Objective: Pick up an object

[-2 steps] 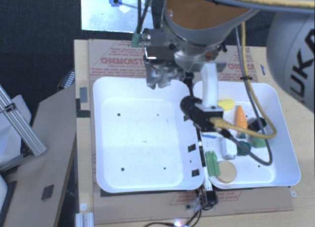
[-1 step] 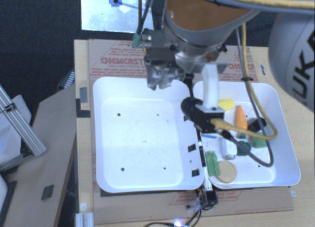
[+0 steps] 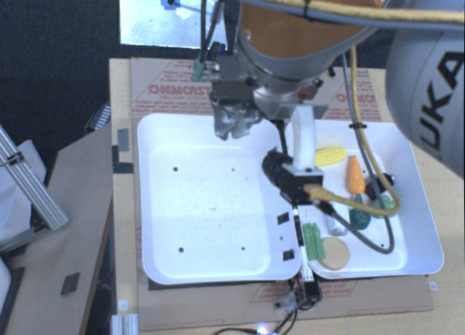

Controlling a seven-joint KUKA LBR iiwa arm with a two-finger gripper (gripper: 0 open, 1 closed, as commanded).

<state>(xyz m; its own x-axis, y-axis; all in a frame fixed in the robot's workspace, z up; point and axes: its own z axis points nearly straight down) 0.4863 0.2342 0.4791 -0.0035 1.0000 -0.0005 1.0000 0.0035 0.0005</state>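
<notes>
The left bin (image 3: 203, 210), smooth white plastic with rounded raised rims, is seen bare across its floor apart from small dark dots. The pincer (image 3: 234, 124) is held over its far rim; whether it is open or closed cannot be told. In the right bin (image 3: 418, 243), much less room is left: a yellow corn-shaped piece (image 3: 330, 156), an orange carrot shape (image 3: 355, 175), a ribbed green block (image 3: 312, 241) and a flat tan disc (image 3: 335, 252) are crowded together under looping cables (image 3: 363, 214).

Two white bins (image 3: 203, 210) sat side by side. Among the small things were one yellow piece (image 3: 330, 155), one orange carrot-shaped piece (image 3: 355, 174), one green block (image 3: 312, 241), one tan disc (image 3: 335, 253) and one teal piece (image 3: 360, 218).
</notes>
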